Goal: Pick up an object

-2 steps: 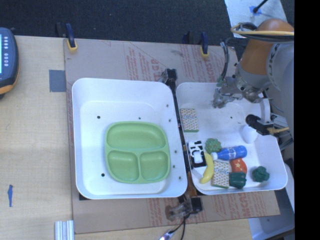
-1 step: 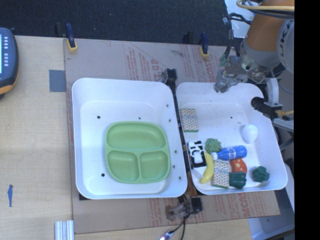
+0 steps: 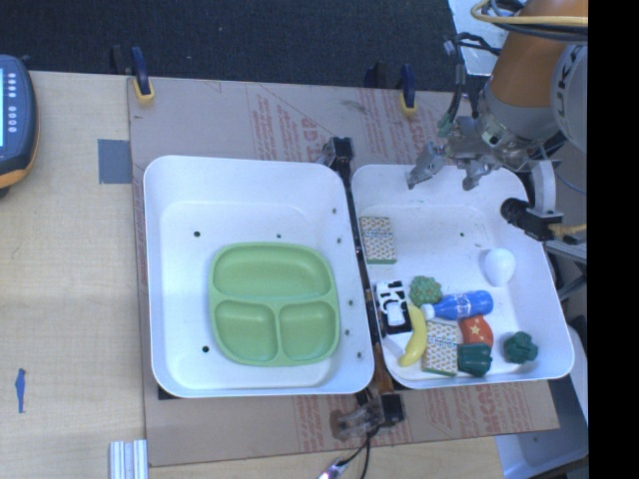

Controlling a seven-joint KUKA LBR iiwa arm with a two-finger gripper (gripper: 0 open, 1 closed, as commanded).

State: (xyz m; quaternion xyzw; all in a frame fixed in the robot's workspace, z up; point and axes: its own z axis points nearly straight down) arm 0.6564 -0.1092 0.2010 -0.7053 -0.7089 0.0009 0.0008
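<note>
Camera view: two white bins side by side on a cardboard sheet (image 3: 250,118) clamped to the bench. Left bin (image 3: 170,267) holds a green divided tray (image 3: 273,303), 3 compartments, lying flat near the bin's middle. Right bin (image 3: 449,203) has the clutter, mostly bunched at its near end: a patterned sponge-like pad (image 3: 377,239) by the left wall, apart from the rest; a black & white block (image 3: 390,301) just beside a banana (image 3: 414,333); a green broccoli piece (image 3: 425,289) touching the top of a blue bottle (image 3: 463,303) lying on its side; an orange-red item (image 3: 476,329) under the bottle; a second patterned pad (image 3: 439,349) next to the banana; a dark green piece (image 3: 473,360) beside that; another broccoli-like piece (image 3: 519,346) near the right wall; a white egg-shaped obj (image 3: 497,263) on its own, further up the right side. Arm comes in from upper right, orange band visible, w/ the gripper (image 3: 446,168) hanging over the far end of the right bin, well apart from the object pile. Fingers (image 3: 421,171) look spread, nothing between them, so tool is released and not carrying anything. Blue clamps (image 3: 141,76) at the sheet's far edge; a blue/yellow device (image 3: 15,118) at the far left edge of the bench.
</note>
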